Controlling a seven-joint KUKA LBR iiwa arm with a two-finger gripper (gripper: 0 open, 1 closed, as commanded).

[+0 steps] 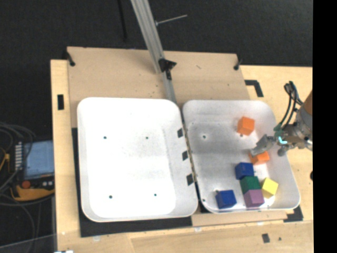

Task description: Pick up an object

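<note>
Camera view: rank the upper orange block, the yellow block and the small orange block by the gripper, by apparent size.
1. Upper orange block and yellow block: look about alike, so no ranking between them.
2. Small orange block: looks smallest, though the gripper may cover part of it.

arm: enters from right | end effector (pixel 261 147): low, pointing left

Two bins side by side on the bench (pixel 210 83). The right bin (pixel 210 120) holds seven blocks (pixel 250 184), clustered toward its right and near edge; the pincer (pixel 263 146) sits above them.
</note>
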